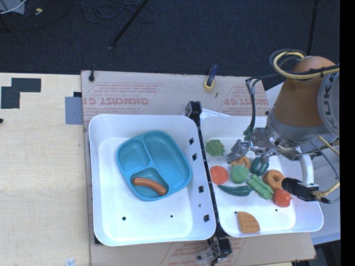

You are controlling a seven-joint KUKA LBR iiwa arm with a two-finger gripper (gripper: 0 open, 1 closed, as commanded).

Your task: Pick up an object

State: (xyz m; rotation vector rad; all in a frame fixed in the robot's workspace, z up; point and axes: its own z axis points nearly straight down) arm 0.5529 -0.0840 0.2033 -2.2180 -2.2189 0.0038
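Observation:
My gripper (248, 153) hangs low over the right bin (310, 221), above a cluster of toy foods. Just under it lie a small orange piece (240, 161) and a dark teal piece (259, 164), both partly hidden by the gripper. Close by are a light green round piece (239, 174), a red slice (219, 174), a broccoli floret (215, 147), a dark green pepper (236, 190), a green pickle (260, 187), an orange donut (273, 178) and a red piece (282, 198). Nothing is visibly lifted.
A tan bread slice (248, 222) lies near the right bin's front edge. The left bin (105, 215) holds a blue divided plate (169, 148) with a sausage (148, 185) in its front compartment. A black divider (202, 170) separates the bins. Cables loop around the arm at right.

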